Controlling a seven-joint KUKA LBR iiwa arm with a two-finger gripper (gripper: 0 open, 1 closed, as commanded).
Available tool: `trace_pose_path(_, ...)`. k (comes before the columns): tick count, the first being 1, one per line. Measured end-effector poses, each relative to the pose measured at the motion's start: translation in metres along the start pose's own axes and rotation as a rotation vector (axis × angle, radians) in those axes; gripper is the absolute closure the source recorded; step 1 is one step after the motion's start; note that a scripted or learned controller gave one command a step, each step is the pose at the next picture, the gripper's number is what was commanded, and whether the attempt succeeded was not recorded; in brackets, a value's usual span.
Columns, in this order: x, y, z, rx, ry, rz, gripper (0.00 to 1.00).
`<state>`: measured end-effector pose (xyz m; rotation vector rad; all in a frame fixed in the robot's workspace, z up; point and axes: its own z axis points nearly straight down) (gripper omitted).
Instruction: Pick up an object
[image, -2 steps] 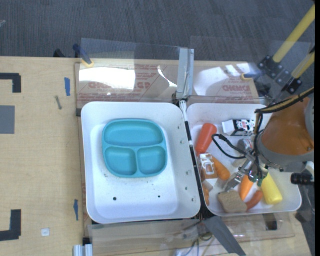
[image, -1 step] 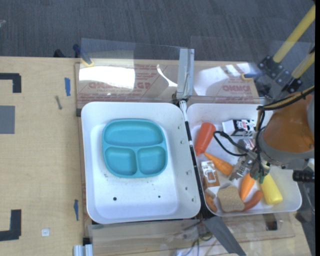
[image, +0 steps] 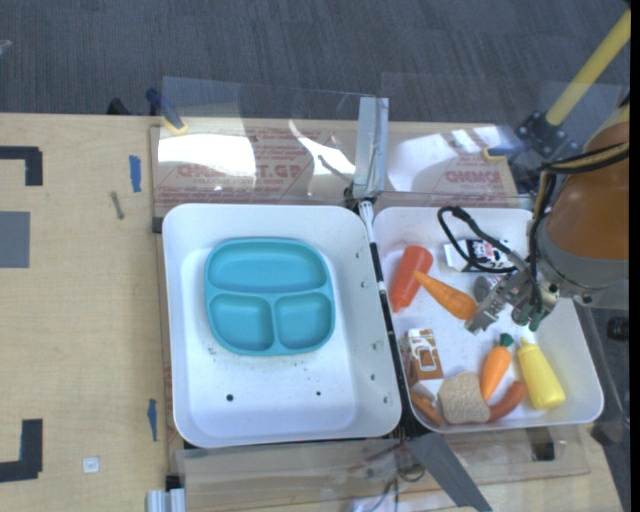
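Grey metal jaws (image: 497, 303) are hovering low in right white bin (image: 590, 400), tips just beside far-right end of long orange plastic carrot (image: 446, 294); can't tell if spread or pressed together, nothing seen pinched. Small carrot w/ green top (image: 495, 368) and yellow squeeze bottle (image: 538, 374) are lying near. Risk: crowded items, tips probably glancing off carrot's tapered end, nudging neighbours instead of gripping.
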<state>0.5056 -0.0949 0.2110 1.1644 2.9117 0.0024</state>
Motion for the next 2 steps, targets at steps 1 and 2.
trace_pose_path(1,0.000,-0.001,0.002,0.004,0.004,0.002,0.00)
trace_pose_path(2,-0.034,0.008,0.091,0.001,-0.001,-0.046,0.00)
